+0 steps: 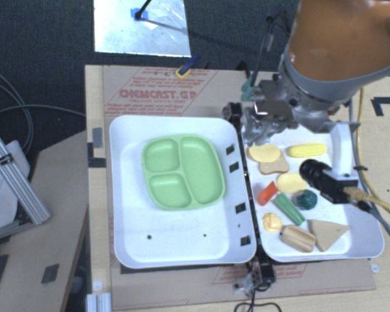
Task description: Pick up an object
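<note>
camera view. the gripper hangs over the far left corner of the right bin, close to the divider between the two bins. how far it is open, and whether it grips anything, cannot be told from this angle.

the candidate objects all lie in the right bin, and they look like moulded toy food:
- yellow corn cob: long axis runs left to right, slightly raised at the right end, near the far wall.
- pale yellow disc: flat, just below the gripper, overlapping the tan bread slice.
- yellow rounded piece: smooth, mid-bin.
- orange-red piece: long axis diagonal, lower left to upper right.
- green cylinder: long axis diagonal, upper left to lower right, beside a dark teal ball.
- small yellow lump: touching the wood-coloured cylinder, which lies on its side.
- tan wedge: point towards the right.

the left bin holds a light green plate with three compartments and rounded corners.

the brown sheet under the bins carries red print reading "chemcast gp".
</note>
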